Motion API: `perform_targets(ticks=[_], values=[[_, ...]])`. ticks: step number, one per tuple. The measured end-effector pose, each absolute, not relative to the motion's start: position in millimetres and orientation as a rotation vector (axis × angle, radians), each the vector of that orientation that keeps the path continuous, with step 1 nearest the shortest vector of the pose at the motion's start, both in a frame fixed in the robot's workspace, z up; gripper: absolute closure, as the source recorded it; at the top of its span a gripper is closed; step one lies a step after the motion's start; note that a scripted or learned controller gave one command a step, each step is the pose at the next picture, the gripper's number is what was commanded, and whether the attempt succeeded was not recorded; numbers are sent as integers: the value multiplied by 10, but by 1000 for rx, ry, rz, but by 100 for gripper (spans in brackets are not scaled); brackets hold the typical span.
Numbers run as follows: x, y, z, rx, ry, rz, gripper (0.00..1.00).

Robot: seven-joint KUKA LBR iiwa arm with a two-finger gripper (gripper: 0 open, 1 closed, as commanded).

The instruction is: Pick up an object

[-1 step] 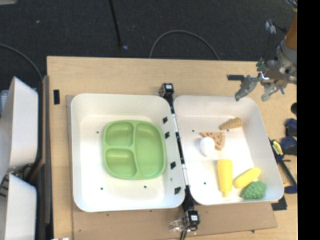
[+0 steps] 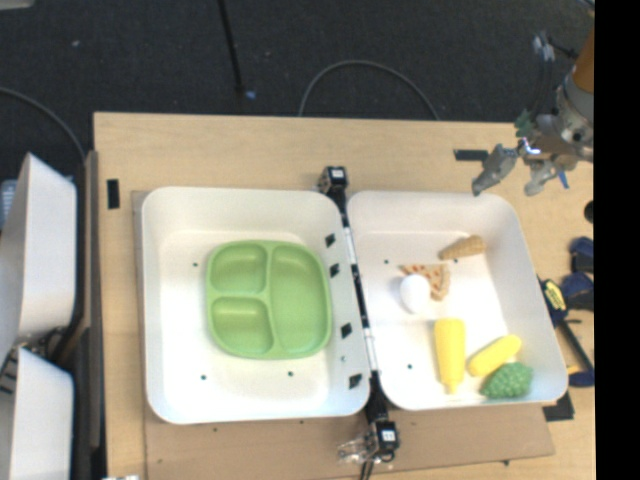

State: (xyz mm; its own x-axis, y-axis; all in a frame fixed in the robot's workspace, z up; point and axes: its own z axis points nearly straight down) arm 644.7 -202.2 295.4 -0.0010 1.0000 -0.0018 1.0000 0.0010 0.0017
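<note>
the corn cob (image 2: 449,353) lies on end-to-end slant in the right bin (image 2: 500,218), loose and apart enough from the yellow piece (image 2: 494,354) beside it to be a fair pick. the white egg (image 2: 413,293), pretzel (image 2: 430,276) and green cluster (image 2: 507,380) crowd round. the green divided plate (image 2: 268,299) sits in the left bin (image 2: 170,218). my gripper (image 2: 522,176) hangs above the right bin's far corner, fingers apart, holding nothing.
</note>
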Motion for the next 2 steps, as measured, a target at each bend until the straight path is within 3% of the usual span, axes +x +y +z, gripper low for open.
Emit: perform_targets(ticks=[1, 2], values=[[6517, -2091, 2385, 2224, 2221, -5, 0], [6452, -2079, 1769, 2227, 2220, -6, 0]])
